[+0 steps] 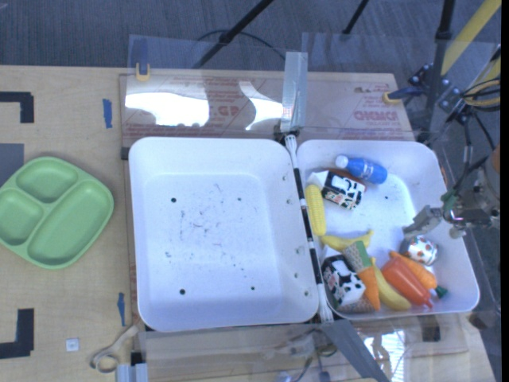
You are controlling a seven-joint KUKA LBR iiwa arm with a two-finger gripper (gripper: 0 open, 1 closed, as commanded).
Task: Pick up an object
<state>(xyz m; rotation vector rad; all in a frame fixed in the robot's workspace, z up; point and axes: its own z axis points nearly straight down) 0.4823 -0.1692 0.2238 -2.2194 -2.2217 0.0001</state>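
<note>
The right bin (457, 293) holds several toys. A blue bottle (365, 169) lies at the back, with a black-and-white carton (344, 190) in front of it. A corn cob (316, 209) runs along the left wall and a banana (348, 240) lies mid-bin. At the front are a cow-patterned carton (343, 281), a carrot (371, 285), an orange pepper (408, 279) and a small round white-and-gold object (421, 251). My gripper (420, 223) reaches in from the right edge and sits low, just behind the round object. Nothing shows in its grasp.
The left bin (151, 165) lies beside the right one, with a divider strip (306, 221) between them. A green sectioned plate (54, 211) rests on the bench at far left. Clear panels stand behind both bins. Cables and tripod legs crowd the right side.
</note>
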